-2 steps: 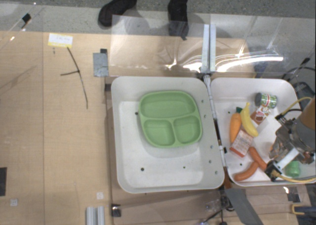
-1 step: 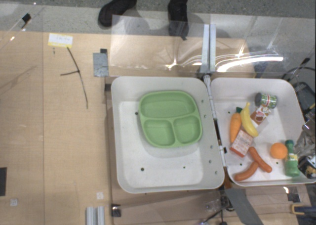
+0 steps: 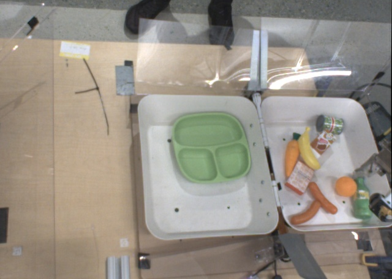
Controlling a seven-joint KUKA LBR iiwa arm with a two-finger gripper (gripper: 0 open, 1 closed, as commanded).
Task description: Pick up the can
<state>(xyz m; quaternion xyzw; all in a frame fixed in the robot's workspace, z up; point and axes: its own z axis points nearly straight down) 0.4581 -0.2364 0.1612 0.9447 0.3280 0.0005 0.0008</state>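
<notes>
The small metal can with green and red label lies on its side in the far corner of the right white shallow bin, just beyond the yellow banana; the left white bin holds a green divided plastic plate.

From where I stand, little of the arm reaches over the right edge of the right-hand bin: a slim pale grey piece, smooth and tapering, too blurred to make out screws or markings. Just below it, by the bin's near right corner, sits a dark part with a small yellowish patch; whether it belongs to the arm I cannot tell.
</notes>
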